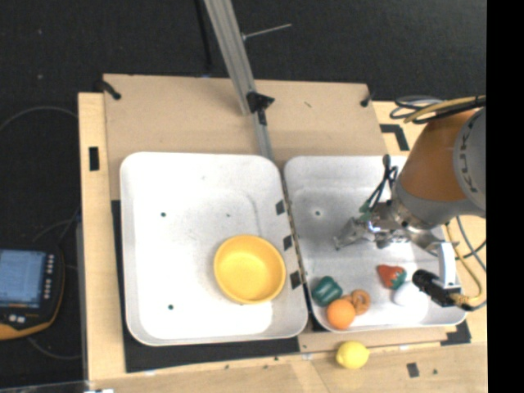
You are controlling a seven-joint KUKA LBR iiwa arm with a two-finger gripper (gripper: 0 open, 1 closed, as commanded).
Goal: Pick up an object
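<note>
White bins: two shallow trays side by side on a tan board, the left bin (164, 195) and the right bin (327, 187).
Yellow bowl (249, 268): sits upright in the left bin, toward its lower right corner.
Green block (327, 288): lies in the right bin near its lower left corner, below and to the left of the gripper.
Orange ball (341, 313): rests at the right bin's lower edge, touching a smaller brownish piece (359, 300) on its right.
Yellow lemon (352, 354): lies outside the bins on the board, just below the right bin.
Gripper (354, 234): hangs low over the middle of the right bin, pointing left; whether the fingers are spread or pressed together cannot be told, and nothing shows between them.
Red piece (390, 275): lies in the right bin, below and right of the gripper, apart from it.
Arm (438, 170): orange-banded, it reaches in from the right over the right bin.
</note>
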